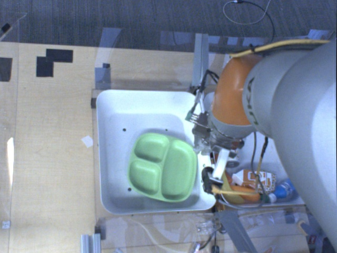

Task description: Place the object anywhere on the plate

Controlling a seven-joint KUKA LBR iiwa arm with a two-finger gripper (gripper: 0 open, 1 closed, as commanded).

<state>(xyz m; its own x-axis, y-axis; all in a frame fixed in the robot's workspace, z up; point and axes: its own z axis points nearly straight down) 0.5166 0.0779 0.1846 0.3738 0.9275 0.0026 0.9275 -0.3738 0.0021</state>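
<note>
Green three-compartment plate [163,167] lies in a white bin [113,141], just beside the gripper [202,135], whose opening I cannot tell. On the gripper's other side lies an orange-and-white packet [259,181], print unreadable, near a blue bottle [285,190].

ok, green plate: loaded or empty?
Empty. All three compartments of the green plate show bare green; it sits flat in the left bin.

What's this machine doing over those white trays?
A grey-and-orange robot arm reaches in from the right, its wrist beside a green divided plate lying in a white bin. Nothing sits on the plate yet. Under the arm lie an orange-and-white packet and a blue bottle. Whether it has grabbed anything, I can't tell.
</note>
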